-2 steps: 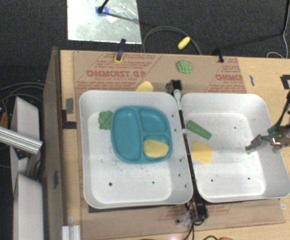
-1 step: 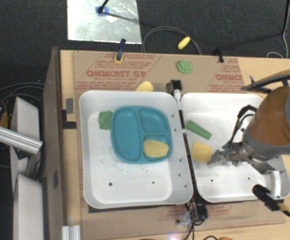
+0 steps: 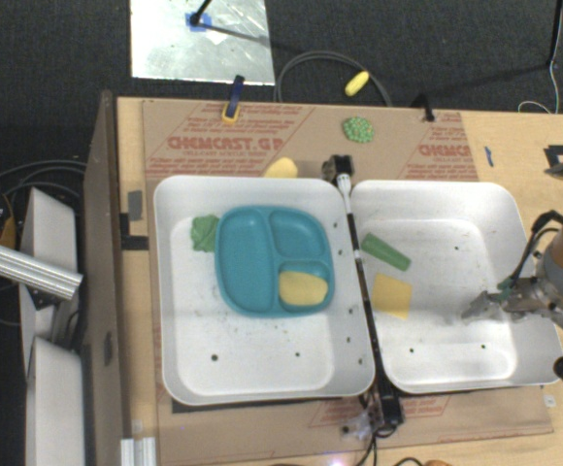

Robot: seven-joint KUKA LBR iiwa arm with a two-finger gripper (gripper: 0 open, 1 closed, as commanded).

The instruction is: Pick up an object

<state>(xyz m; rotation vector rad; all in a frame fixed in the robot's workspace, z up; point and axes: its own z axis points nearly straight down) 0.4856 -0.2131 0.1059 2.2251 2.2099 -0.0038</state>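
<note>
White plastic floor lies bare under your pincer (image 3: 482,306), which sits low in the right bin (image 3: 456,372), near its right wall; nothing is between the tips, and from this slant you cannot tell how wide they stand. Judge that as your first risk: a close here would catch nothing, since the nearest pickable things lie well to its left.

Those are the yellow block (image 3: 392,295), flat on the bin floor close to the divider, and the green stick (image 3: 385,251) just beyond it, lying at a slant. Both look thin and low, so I'd expect the tips to skid over them or push them against the wall rather than get under an edge. The two lie close together, so a reach for one could nudge the other.

Further left, the left bin (image 3: 252,377) holds a blue tray (image 3: 252,260) with a yellow piece (image 3: 303,287) in its near-right compartment, and a green leaf (image 3: 205,232) touching the tray's left rim. Reaching there means crossing the divider, and the tray's raised rim could block a clean close.

Farthest off, on the surface beyond the bins, sit a yellow lump (image 3: 281,169) and a green knobbly ball (image 3: 358,129), outside either bin and likely poor targets.
</note>
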